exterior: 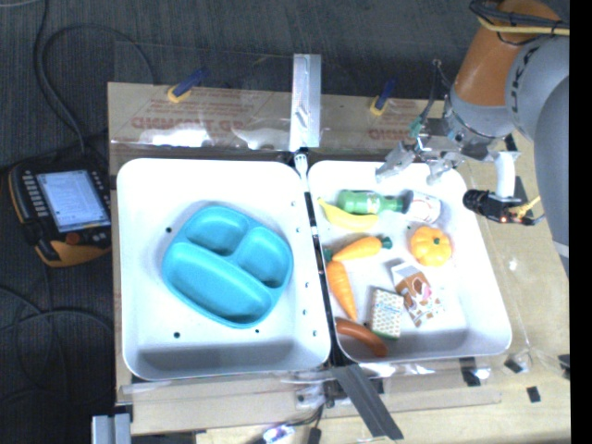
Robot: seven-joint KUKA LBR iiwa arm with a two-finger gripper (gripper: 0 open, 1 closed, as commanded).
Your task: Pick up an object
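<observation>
1. Crowding the right bin [481,276] are the candidates for picking: a green bottle [368,201] is lying on its side at the far end, touching a banana [344,216] just beside it, while a small orange pumpkin-like fruit [431,244] is sitting apart toward the right wall.
2. Two carrots [356,247] [341,289] are being kept near the bin's left wall, and two small printed cartons [416,290] [388,312] are lying side by side nearer the front (loose scatter, judged to leave room for fingers around most items).
3. A blue divided tray [228,263] is resting in the left bin [139,248], well apart from the pickable things.
4. The gripper [418,158] is being held over the far rim of the right bin, above the bottle, by the grey and orange arm [495,63].
5. Its fingers are being held spread apart, nothing is being gripped between them, and no object is being touched.
</observation>
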